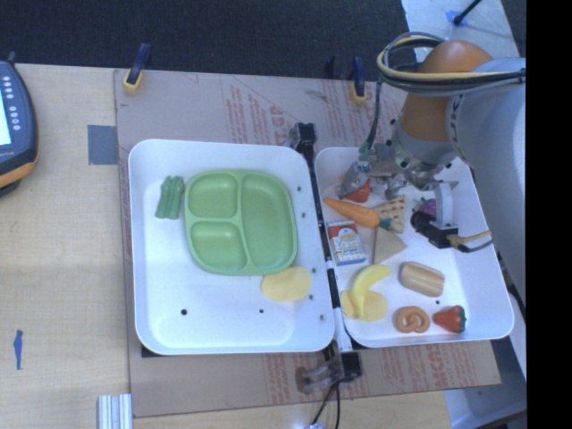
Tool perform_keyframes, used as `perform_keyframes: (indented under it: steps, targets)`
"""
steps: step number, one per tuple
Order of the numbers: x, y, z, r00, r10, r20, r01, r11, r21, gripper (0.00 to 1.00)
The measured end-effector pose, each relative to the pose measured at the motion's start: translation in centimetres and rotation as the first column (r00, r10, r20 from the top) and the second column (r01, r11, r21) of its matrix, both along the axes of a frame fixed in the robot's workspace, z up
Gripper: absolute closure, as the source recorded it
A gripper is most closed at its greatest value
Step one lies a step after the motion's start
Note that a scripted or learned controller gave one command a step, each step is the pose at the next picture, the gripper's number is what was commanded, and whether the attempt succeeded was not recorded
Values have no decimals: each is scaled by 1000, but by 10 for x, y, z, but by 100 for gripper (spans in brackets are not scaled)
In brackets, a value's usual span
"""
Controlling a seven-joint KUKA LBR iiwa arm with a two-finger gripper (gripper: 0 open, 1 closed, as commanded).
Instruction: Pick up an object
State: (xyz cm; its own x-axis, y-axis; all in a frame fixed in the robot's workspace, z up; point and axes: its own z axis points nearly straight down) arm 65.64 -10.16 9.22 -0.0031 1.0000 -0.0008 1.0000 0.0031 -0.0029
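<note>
My gripper (386,179) hangs over the far part of the right bin (490,304), just above a carrot (351,211) and a small red piece (357,192). Nearby lie a cheese wedge (391,213), a small carton (346,242), a banana (366,286), a bread roll (421,278), a pretzel (411,319) and a strawberry (450,318). No object shows between the fingers.
The left bin (161,311) holds a green divided plate (239,222), a green bean bundle (169,197) and a yellow chip (286,284). A black divider (320,231) runs between the bins. A pendant (13,123) lies at far left. Clamps (136,68) hold the board.
</note>
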Motion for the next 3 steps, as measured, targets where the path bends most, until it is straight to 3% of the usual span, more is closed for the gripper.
perform_keyframes:
  steps: [2, 3]
  targets:
    - [0, 4, 0, 1000, 2, -2, -2, 1000, 0, 0]
    - [0, -22, 0, 1000, -2, 2, 2, 1000, -1, 0]
